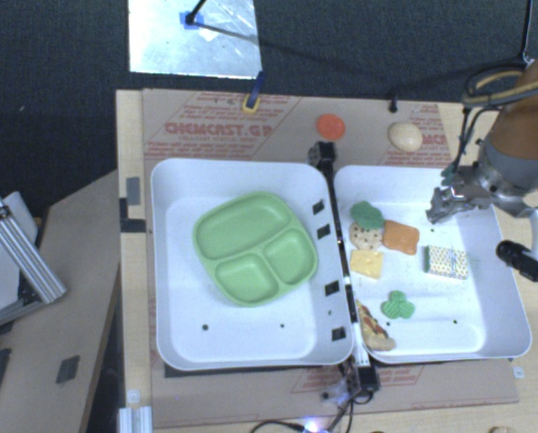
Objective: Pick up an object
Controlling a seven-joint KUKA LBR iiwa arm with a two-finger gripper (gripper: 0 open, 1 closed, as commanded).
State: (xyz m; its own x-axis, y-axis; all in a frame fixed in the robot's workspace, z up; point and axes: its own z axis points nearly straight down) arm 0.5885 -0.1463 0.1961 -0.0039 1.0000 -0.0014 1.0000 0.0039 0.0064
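Grey two-finger gripper (440, 207) hangs over right white bin (502, 330), near its upper right corner; whether fingers open or shut, cannot tell; nothing seen between them. Below it, apart: small patterned block (447, 262). Further left: orange block (401, 236), yellow cheese-like square (367, 263), green leafy piece (366, 214). Green divided tray (254, 247) sits in left white bin (174, 336).

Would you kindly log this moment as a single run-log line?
gripper: over right bin, upper right, holding nothing seen | nearest: patterned block | left bin: green tray
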